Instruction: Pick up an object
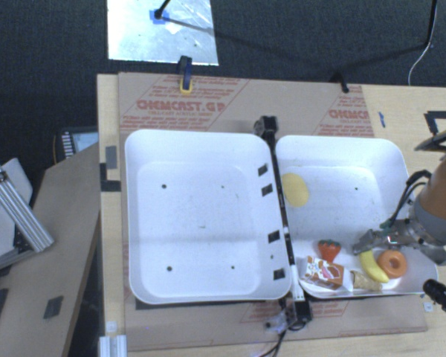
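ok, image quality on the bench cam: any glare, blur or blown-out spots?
Camera view: lighting is even and soft, shadows faint. The white bins are near overexposed, their surface detail washed out. The metal sheet at the top shows patchy glare. Overall focus is soft; the small items in the right bin and the gripper lack fine edges, and the arm at the right edge looks blurred.
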Tool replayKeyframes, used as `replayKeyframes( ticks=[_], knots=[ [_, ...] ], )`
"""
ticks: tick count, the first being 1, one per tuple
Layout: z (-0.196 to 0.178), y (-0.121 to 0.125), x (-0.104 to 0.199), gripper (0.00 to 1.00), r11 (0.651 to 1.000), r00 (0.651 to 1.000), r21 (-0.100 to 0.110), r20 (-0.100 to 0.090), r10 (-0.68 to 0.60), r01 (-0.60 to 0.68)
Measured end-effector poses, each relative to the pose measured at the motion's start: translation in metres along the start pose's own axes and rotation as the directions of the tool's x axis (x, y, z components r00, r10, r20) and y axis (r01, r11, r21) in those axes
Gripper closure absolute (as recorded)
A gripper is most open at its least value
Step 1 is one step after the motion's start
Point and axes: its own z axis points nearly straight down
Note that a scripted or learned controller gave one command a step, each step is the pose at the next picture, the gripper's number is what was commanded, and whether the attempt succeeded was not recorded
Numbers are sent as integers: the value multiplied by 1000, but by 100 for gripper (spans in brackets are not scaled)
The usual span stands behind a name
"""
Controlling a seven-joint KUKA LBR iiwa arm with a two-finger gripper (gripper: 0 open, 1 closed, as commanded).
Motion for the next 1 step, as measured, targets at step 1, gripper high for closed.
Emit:
replayKeyframes(
  ticks=[1],
  knots=[
    [-69, 52, 1, 0, 1000, 1000, -15, 6, -9, 9]
  ],
)
